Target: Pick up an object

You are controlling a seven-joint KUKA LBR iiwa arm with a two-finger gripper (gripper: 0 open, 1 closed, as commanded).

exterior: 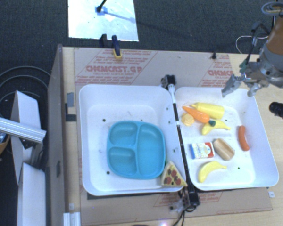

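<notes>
End effector sits over the far right corner of the right bin, fingers spread wide, nothing between them; two grey fingers splay down and outward from the wrist. All candidate objects lie toward the near side and to the camera's left of it, inside the right bin. Nearest: the yellow corn-like piece and the orange carrot, touching each other, both with long axes running roughly across the bin, slightly tilted. Just below them, a small banana and a round yellow slice near the bin's left wall. A red sausage lies alone near the right wall, long axis running near-to-far, nearly straight down-frame from the end effector; judged the cleanest target, being apart from its neighbours. Further forward: a hot-dog bun beside a small red-and-white carton, print on it too small to read, and a second banana nearest the front rim. Left bin holds a blue divided plate with a pizza slice at its near right corner, well away from the end effector. Brown board under the bins carries red lettering, "CHEMCAST GP", repeated at right but partly hidden there. Grasp not yet begun; a descent toward the near side is needed.
</notes>
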